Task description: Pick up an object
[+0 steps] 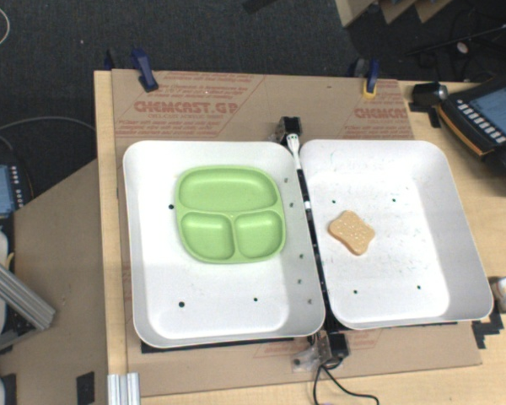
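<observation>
- Inside the right bin [422,184], we see a toast slice [352,232] lying unpicked.
- Beside it, a green divided plate [230,213] fills the left bin [152,251].
- We cannot tell the gripper's state.

A brown cardboard-covered bench [236,99] carries two shallow white plastic bins side by side, left bin [152,251] touching right bin [422,226].

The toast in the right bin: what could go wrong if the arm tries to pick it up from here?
1. The toast lies flat on the right bin floor, so the fingers may slide over it and close on nothing.
2. It sits near the left wall of that bin, beside the seam; a wide approach might strike the wall.
3. A push could send it against the wall, harder to grasp.
</observation>
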`<move>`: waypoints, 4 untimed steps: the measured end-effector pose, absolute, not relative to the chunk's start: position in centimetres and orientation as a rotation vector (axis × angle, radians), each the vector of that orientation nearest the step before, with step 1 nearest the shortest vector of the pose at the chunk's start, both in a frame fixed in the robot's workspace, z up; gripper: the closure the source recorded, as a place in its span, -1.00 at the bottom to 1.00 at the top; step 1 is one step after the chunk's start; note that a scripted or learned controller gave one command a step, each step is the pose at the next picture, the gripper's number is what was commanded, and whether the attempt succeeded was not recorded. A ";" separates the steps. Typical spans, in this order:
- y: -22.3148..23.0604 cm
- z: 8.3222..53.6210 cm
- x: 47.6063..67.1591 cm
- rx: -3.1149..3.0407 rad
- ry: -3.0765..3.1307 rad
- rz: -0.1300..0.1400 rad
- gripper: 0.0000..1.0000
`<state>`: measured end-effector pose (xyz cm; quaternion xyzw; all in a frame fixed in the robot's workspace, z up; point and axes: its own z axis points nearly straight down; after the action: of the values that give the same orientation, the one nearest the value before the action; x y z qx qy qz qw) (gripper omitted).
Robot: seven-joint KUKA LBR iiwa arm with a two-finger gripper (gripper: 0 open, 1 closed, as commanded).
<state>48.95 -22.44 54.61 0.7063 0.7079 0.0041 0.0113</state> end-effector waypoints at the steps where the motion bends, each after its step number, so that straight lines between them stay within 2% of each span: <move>1: -6.8 46.4 49.9 2.208 2.247 -0.003 -1.00; 2: -13.1 50.6 47.9 2.222 2.210 0.004 -1.00; 3: -20.9 53.7 47.9 2.223 2.206 0.001 -1.00; 4: -11.1 36.5 47.8 2.224 2.242 -0.012 -1.00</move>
<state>47.84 -11.10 36.52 0.7043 0.7098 -0.0038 -0.0081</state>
